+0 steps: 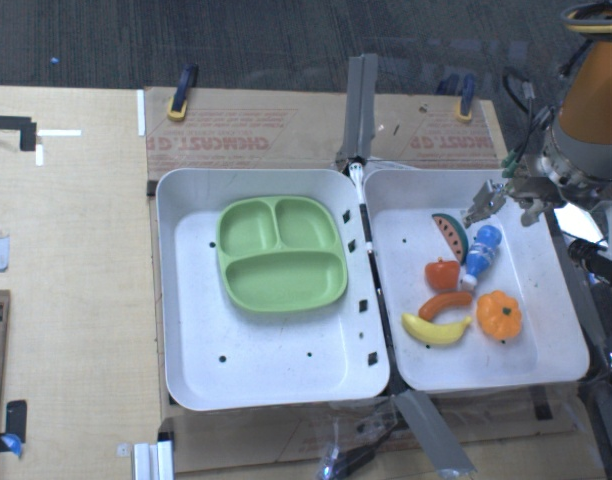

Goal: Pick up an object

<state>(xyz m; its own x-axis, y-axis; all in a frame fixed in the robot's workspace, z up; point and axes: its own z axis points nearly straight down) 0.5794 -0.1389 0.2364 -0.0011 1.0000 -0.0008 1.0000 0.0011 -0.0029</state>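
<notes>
You are looking at a robot lab or test bench, not a home. The two white bins point(186, 298) sit side by side on cardboard sheets point(256, 128) held down by blue and yellow clamps point(182, 92), on a pale wooden bench point(66, 258). Black and white tape marks point(31, 132) lie at the far left. The grey and orange robot arm point(586, 108) reaches in from the right. Toy food point(466, 288) fills the right bin and a green divided plate point(282, 253) the left one, like test props.
</notes>
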